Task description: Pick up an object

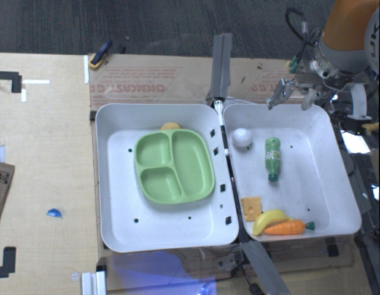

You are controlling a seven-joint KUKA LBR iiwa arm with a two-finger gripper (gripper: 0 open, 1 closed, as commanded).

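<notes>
Hand (292, 96): fingers spread apart, holding nothing, above right bin's (340, 165) far rim.
Bottle (272, 158): lying flat, mid-bin.
Banana (269, 220): touching carrot (286, 227).

Even, fairly bright overhead light; the two white bins (116, 214) look slightly washed out. A bluish glare patch sits at lower centre, a white one at right. Focus is soft throughout.

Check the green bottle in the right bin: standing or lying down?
Lying down. The green bottle rests lengthwise on the right bin's floor, its full side showing, apart from the white ball.
</notes>
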